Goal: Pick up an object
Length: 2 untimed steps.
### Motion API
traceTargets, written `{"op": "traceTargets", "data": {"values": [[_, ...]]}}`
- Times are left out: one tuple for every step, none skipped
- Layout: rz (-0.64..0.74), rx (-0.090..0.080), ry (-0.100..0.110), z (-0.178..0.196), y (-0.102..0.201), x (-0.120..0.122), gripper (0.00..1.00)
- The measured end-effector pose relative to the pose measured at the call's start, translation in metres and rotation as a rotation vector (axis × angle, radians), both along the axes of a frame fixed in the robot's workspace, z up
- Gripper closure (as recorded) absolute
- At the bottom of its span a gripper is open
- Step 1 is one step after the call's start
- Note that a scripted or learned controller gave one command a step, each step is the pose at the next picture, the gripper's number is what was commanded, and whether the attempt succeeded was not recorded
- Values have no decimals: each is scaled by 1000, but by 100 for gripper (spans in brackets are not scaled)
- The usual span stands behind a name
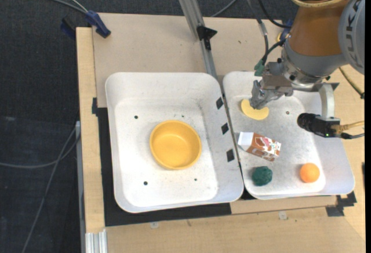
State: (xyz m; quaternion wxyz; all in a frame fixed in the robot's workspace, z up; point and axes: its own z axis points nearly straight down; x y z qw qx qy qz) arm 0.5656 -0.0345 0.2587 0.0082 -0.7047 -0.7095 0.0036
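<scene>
My gripper (pixel 259 100) hangs low in the right bin (pixel 333 185), its tip right over a flat pale yellow piece (pixel 253 111) near the bin's back left. The piece shows just below and to the left of the tip. Nearer the front lie a small red and white carton (pixel 261 146), a dark green ball (pixel 262 175) and an orange ball (pixel 309 172). A yellow bowl (pixel 175 144) sits in the middle of the left bin (pixel 127 188).
A slanted metal pole (pixel 191 11) runs down from the top to the gap between the bins. A black cylindrical part (pixel 316 123) on the arm juts over the right bin. Cables trail over the dark floor to the left.
</scene>
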Motion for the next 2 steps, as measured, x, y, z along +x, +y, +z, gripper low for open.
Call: {"op": "traceTargets", "data": {"values": [[1, -1, 2, -12, 60, -15, 100], [-1, -3, 5, -30, 108, -38, 100]]}}
